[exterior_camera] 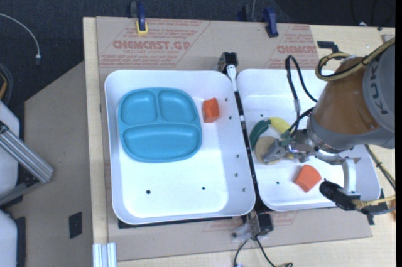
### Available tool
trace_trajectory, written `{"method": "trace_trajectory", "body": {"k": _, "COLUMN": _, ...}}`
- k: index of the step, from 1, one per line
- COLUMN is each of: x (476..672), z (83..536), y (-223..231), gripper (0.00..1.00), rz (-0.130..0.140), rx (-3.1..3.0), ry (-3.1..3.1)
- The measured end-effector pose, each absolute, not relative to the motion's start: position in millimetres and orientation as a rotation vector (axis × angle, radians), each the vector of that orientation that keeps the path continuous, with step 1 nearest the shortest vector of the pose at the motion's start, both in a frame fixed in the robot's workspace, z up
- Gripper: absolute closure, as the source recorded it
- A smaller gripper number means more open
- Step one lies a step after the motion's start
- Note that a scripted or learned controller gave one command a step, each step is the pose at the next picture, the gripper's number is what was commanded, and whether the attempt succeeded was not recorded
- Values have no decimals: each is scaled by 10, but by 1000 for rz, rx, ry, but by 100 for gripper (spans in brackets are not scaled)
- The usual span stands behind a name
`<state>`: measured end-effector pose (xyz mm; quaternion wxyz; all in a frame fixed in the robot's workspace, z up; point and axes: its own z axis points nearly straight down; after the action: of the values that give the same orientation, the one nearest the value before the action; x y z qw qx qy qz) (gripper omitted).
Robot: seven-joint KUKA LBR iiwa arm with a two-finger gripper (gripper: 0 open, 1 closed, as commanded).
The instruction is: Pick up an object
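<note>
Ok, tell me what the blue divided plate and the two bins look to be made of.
Blue divided plate: probably moulded plastic, matte, one even colour with soft rounded ridges. Left bin and right bin: likely thin formed plastic, smooth white with a slight sheen and rounded corners.

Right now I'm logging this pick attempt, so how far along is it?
Done: the arm has reached into the right bin, and the gripper sits low beside the green and yellow object. In hand: nothing visibly lifted. Left: grasp and raise an object; the orange block lies nearby, and another orange piece sits beside the blue tray.
</note>
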<state>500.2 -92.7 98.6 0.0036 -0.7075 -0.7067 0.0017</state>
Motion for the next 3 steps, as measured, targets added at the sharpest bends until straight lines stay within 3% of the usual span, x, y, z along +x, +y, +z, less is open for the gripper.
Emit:
{"method": "trace_trajectory", "body": {"k": 1, "x": 5022, "z": 878, "y": -915, "gripper": 0, "rz": -6, "rx": -2219, "ry": -2220}}
{"method": "trace_trajectory", "body": {"k": 2, "x": 5039, "z": 994, "y": -912, "gripper": 100, "rz": -12, "rx": -2223, "ry": -2224}}
{"method": "trace_trajectory", "body": {"k": 3, "x": 5100, "z": 1607, "y": -956, "gripper": 100, "rz": -5, "rx": -2225, "ry": -2227}}
